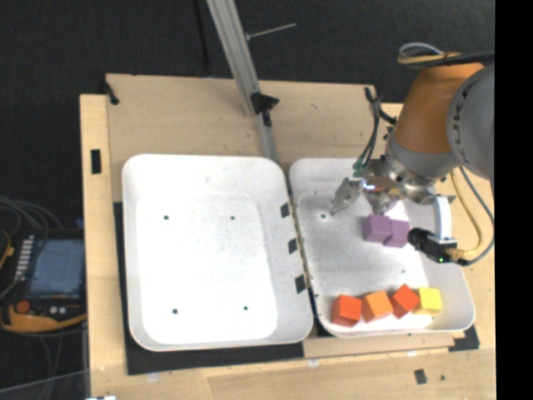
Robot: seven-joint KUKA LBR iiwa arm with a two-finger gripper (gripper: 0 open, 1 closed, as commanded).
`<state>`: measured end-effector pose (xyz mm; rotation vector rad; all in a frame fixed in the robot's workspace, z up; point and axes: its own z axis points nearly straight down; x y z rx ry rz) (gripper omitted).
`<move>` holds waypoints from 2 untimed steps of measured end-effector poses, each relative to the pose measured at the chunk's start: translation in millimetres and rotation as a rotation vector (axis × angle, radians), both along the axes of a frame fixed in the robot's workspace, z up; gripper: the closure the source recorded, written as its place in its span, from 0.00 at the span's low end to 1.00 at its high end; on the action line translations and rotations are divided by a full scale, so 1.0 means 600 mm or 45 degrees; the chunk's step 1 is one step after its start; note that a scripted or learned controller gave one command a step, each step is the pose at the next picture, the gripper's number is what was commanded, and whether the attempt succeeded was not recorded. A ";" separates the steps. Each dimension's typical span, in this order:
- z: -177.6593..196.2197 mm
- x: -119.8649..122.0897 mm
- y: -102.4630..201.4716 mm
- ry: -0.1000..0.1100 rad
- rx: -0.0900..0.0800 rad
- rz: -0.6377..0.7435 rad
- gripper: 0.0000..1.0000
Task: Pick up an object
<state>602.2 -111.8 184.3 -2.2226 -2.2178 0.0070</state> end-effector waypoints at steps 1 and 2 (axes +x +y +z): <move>-0.096 0.007 0.011 0.000 0.001 -0.001 0.00; -0.071 0.010 0.008 -0.010 0.002 -0.011 1.00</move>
